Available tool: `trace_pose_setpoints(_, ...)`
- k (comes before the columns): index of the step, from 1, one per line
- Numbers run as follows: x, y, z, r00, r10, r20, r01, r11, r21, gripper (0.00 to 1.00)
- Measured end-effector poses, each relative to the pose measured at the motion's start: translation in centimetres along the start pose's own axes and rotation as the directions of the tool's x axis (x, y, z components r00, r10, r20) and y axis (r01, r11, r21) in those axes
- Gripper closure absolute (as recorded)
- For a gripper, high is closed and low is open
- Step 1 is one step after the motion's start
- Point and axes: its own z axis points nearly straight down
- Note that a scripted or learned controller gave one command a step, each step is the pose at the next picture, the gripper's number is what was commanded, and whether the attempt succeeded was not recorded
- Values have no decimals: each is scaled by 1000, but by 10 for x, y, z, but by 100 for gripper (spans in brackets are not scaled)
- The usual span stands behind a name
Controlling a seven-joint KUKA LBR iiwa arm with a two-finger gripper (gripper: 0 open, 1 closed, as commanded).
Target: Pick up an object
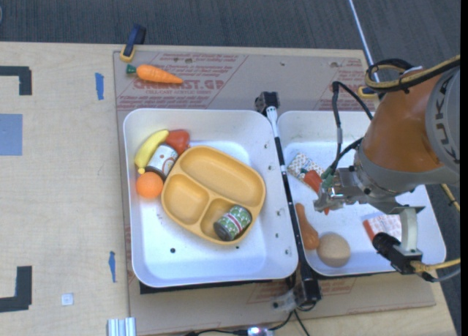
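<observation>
My gripper [326,201] hangs low over the left half of the right bin [322,124], on the grey and orange arm coming in from the right. Just up and left of it lies a small red-orange piece [313,179], next to a patterned packet [301,164]. Below the gripper an orange carrot-like stick [307,228] lies along the bin's left wall, with a beige round ball [333,249] beside it. A red and white packet [382,225] sits to the right, partly under the arm. Nothing is visibly held.
The left bin [139,181] holds a yellow divided plate [212,173] with a green can [232,222] in it, plus a banana [150,148], a jar [164,160], a red fruit [178,139] and an orange [149,185]. A toy carrot [157,74] lies on the cardboard behind.
</observation>
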Motion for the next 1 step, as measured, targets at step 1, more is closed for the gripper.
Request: trace_pose_setpoints(1, 0, 2, -10, 1000, -2, 1, 2, 1000, -4, 100)
